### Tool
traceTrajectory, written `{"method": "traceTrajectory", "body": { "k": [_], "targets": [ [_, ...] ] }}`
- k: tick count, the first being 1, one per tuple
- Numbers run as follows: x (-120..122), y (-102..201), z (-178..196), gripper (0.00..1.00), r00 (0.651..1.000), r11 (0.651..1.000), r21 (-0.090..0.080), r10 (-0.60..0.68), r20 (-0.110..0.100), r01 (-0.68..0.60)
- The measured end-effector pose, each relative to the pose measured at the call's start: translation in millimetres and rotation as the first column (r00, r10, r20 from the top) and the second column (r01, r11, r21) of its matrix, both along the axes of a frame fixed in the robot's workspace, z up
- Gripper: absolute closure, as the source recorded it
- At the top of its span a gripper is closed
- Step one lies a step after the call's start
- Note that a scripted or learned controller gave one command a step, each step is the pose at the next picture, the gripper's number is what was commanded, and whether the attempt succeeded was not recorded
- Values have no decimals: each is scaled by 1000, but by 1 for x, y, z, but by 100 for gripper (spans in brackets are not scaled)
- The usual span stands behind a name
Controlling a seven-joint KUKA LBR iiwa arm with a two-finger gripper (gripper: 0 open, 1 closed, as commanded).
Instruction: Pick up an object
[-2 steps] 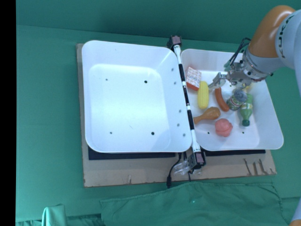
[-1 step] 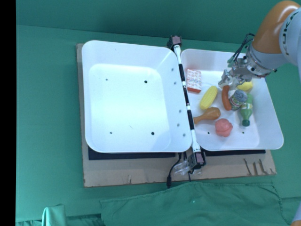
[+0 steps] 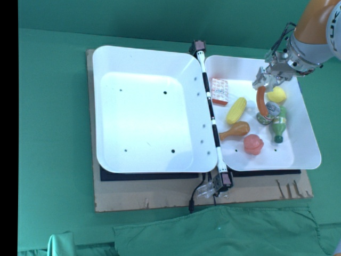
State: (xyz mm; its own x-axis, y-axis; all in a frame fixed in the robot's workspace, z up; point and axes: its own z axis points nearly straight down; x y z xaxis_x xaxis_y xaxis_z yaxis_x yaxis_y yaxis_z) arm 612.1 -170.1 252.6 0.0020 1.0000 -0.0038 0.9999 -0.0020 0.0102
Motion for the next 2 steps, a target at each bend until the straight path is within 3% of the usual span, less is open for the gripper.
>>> {"method": "traceTrajectory", "body": {
  "k": [2],
  "targets": [
    [-12, -12, 117, 100, 1000, 1000, -2, -2, 2, 2]
  ]
}}
